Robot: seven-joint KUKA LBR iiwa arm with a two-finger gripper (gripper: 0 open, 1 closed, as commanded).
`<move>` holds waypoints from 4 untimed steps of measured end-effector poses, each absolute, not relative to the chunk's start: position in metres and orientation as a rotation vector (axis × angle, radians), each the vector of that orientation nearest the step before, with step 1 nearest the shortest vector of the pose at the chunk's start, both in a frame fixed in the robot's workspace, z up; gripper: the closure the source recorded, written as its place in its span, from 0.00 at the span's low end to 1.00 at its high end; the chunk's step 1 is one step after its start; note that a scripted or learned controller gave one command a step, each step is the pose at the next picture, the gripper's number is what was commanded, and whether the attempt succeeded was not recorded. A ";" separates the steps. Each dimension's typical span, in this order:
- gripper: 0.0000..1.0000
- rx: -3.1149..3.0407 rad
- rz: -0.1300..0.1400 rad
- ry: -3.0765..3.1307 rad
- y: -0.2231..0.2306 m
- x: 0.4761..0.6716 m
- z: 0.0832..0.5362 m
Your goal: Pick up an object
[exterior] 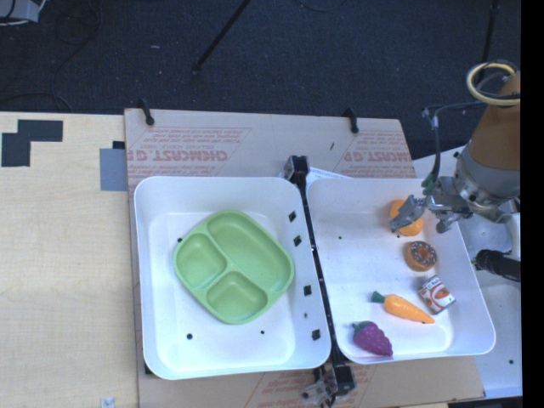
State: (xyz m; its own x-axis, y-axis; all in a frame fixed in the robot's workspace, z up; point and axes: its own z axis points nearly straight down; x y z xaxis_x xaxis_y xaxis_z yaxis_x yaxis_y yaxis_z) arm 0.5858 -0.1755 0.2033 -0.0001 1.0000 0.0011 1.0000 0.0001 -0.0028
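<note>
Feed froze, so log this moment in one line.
tool at orange fruit, right bin | grip unconfirmed | carrot, grapes untouched

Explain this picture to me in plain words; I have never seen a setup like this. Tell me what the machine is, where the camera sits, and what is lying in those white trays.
One camera looks down at a slant on a bench with two shallow white bins. The machine at the right is a robot arm, and its gripper hangs over the right bin, right by an orange toy fruit. I cannot tell whether it holds anything. Below that lie a round brown toy, a small can, a toy carrot and purple toy grapes. The left bin holds a green divided plate. The robot's job is to pick up one object.
</note>
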 end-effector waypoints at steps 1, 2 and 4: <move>0.00 -2.217 0.005 -2.218 -0.177 0.583 0.140; 0.00 -2.230 -0.005 -2.225 -0.179 0.586 0.106; 1.00 -2.220 0.000 -2.223 -0.179 0.586 0.158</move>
State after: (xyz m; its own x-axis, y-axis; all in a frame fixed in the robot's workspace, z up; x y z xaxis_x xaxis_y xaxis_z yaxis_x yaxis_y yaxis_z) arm 0.5857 -0.1791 0.1576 -0.0013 1.0000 0.0003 1.0000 0.0013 -0.0003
